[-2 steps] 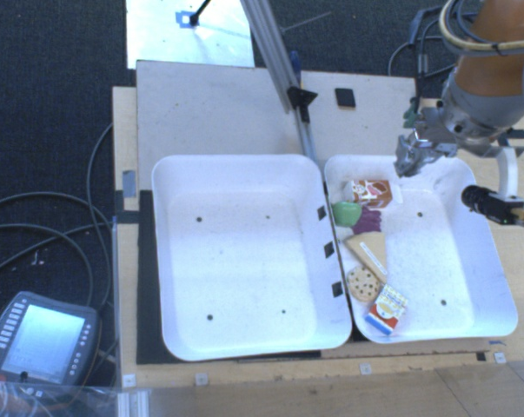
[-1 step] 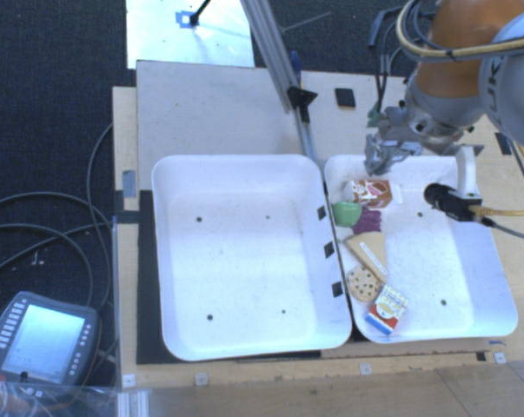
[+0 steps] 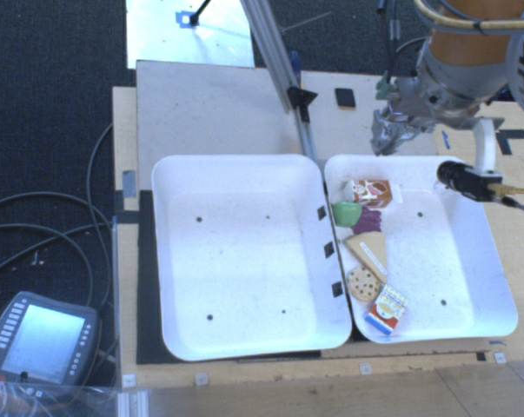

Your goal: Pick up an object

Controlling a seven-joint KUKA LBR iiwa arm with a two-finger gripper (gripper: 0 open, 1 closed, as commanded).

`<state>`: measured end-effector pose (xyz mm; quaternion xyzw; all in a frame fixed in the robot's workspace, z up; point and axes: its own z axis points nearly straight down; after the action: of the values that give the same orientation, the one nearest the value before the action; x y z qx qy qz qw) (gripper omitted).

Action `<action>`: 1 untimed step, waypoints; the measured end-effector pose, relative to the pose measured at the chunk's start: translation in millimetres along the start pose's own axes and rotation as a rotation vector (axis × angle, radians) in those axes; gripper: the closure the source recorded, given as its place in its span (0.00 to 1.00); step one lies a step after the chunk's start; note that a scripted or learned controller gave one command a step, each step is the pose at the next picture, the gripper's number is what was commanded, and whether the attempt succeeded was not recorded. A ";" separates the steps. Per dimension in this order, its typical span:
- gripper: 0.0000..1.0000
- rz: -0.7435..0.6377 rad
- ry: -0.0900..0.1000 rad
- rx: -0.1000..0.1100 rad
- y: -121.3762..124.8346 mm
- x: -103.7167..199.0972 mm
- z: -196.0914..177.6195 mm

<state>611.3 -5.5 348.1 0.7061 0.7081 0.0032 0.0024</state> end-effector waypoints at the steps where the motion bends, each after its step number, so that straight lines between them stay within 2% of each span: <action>1: 1.00 0.000 -0.001 0.013 50.3 32.2 83.2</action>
<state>662.2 27.0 265.3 0.7062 0.7081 -0.0019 -0.0017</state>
